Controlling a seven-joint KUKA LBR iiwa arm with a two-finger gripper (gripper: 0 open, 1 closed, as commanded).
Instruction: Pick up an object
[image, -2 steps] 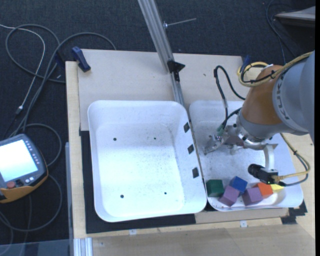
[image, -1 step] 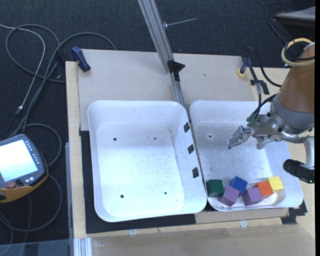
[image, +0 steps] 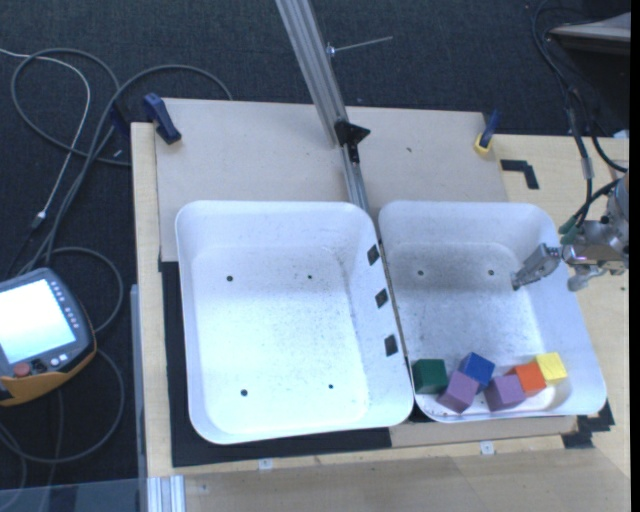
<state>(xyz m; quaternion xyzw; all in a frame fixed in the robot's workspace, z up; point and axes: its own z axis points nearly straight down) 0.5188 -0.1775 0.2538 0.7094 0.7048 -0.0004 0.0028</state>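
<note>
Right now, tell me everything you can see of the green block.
The green block is a small, solid dark-green cube, matte, plastic or painted wood by its look. It sits flat at the near edge of the right bin, leftmost in a row of coloured blocks. A purple block lies just to its right, close or touching. The tool is well away.

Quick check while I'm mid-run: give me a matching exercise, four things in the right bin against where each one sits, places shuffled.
Things:
1. small green cube
2. small yellow cube
3. small blue cube
4. grey two-finger gripper

Places:
A. far right end of the row of cubes
B. over the right rim of the right-hand shallow white bin, apart from the cubes
C. far left end of the row, at the bin's near left corner
D. between the green cube and the small orange cube, beside a small purple cube

Pairs: 1-C, 2-A, 3-D, 4-B
</note>
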